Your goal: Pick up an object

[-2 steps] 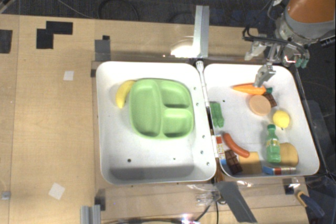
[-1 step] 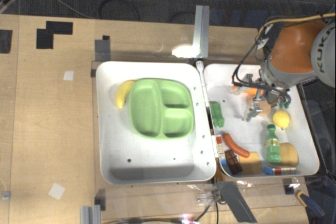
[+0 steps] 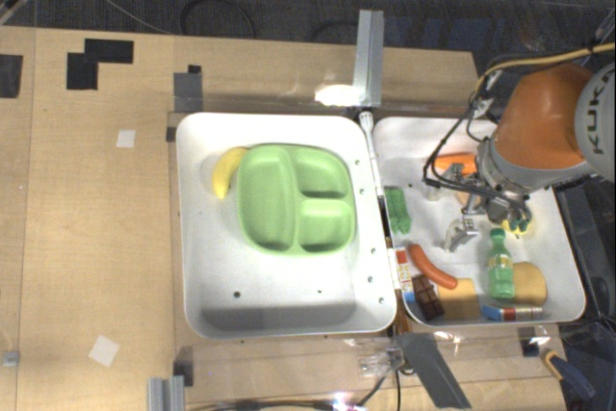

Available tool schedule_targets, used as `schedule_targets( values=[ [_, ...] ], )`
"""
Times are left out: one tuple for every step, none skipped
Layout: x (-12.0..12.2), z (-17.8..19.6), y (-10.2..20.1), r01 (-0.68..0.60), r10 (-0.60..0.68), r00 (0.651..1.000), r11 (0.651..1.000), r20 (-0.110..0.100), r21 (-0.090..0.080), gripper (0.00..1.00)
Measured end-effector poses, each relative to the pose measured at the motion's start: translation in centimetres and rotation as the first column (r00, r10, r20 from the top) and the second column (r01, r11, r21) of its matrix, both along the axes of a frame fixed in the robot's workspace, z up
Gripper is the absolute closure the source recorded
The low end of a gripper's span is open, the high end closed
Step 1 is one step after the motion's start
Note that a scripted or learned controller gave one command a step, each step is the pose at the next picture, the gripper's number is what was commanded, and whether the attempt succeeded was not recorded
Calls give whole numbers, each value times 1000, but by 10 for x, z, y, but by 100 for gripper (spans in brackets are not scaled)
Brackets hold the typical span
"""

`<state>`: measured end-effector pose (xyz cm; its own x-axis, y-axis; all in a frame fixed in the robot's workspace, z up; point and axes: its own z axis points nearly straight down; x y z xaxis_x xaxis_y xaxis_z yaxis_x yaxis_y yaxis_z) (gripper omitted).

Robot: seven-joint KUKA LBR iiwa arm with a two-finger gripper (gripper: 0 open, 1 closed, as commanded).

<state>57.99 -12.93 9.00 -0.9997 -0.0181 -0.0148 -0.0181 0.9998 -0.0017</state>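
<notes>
My gripper [image 3: 464, 235] hangs over the middle of the right bin [image 3: 568, 250], below the orange band of the arm [image 3: 539, 120]. Its two silver fingers stand open with nothing between them, above bare bin floor. A red sausage [image 3: 432, 267] lies just below and to the left of it. A green bottle [image 3: 500, 269] stands to its right, touching a tan round item [image 3: 529, 283]. Partly under the arm, at the upper left of the gripper, lies an orange item [image 3: 452, 166].
A small green packet [image 3: 397, 212] lies by the right bin's left wall. A dark brown block [image 3: 424, 297], a tan box [image 3: 463, 299] and a blue-red marker [image 3: 512, 311] line its front edge. The left bin [image 3: 207, 294] holds a green divided tray [image 3: 294, 197] and a banana [image 3: 226, 170].
</notes>
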Motion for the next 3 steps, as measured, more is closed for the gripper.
schedule_targets(
  values=[
    [-65, 2, 24, -3, 3, 1000, 1000, 5, -3, 0],
    [32, 0, 44, -141, 141, 990, 990, -2, 0, 0],
    [-3, 0, 43, 83, -83, 997, 997, 2, 1, 0]
  ],
)
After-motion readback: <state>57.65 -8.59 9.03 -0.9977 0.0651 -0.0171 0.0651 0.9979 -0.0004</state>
